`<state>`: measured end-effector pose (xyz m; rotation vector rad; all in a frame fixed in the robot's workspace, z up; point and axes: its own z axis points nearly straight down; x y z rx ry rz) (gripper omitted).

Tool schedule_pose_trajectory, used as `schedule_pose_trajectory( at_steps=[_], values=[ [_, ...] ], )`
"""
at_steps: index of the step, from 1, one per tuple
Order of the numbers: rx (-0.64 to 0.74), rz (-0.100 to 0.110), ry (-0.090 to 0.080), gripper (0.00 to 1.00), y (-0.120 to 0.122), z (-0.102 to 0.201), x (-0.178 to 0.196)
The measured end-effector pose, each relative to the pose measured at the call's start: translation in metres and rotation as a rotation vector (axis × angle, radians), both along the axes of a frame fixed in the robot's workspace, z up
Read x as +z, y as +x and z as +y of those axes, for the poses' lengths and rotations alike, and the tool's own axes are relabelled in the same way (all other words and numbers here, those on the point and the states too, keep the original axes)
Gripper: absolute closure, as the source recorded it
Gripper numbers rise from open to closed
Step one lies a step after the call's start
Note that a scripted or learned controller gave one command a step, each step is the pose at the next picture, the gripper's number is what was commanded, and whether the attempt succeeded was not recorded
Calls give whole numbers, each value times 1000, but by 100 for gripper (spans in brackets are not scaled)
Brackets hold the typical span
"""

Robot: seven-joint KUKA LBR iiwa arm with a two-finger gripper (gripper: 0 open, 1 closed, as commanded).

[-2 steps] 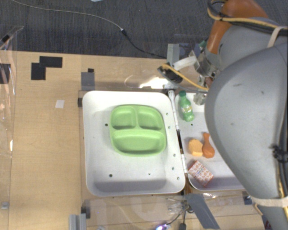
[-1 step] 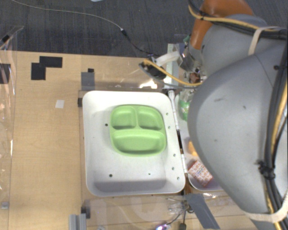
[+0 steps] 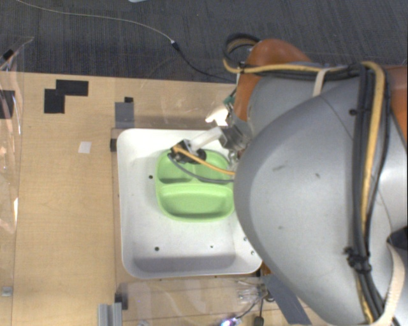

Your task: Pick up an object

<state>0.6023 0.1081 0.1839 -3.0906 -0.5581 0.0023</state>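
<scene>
**Grey arm looms over green tray in white bin**

Closest to the lens, the arm's broad grey casing covers the right side of the camera view, with dark and yellow cables strapped down its flank. Higher up sits its orange band, and below that the wrist angles down and to the left into the bin.

The gripper is low over the far right part of the bin, just at the upper right edge of the green tray. Most of it is tucked under the wrist, so I cannot tell whether it is open or closed, or whether it has hold of anything. Nothing can be seen lifted off the bin floor.

The green tray is a shallow moulded dish with two compartments, a smaller one farther from the camera and a larger one nearer, split by a low ridge. It lies flat on the floor of the bin, toward the bin's right half, and its right end runs out of sight beneath the arm. The left and near parts of the bin floor are bare white.

The bin rests on a pale wooden bench. A grey bracket stands at the bin's far left corner. Farther left on the bench are black stepped markings and a small pale square. Beyond the bench, a thin cable trails across dark flooring.
</scene>
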Motion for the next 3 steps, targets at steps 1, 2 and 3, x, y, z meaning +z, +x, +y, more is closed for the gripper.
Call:
schedule_pose_trajectory(
  at_steps=[1, 2, 3],
  values=[
    [-146, -3, 2, 100, 37, 3, -38],
    [-142, -4, 2, 100, 49, 33, -13],
    [-129, -4, 2, 100, 62, 35, 47]
  ],
)
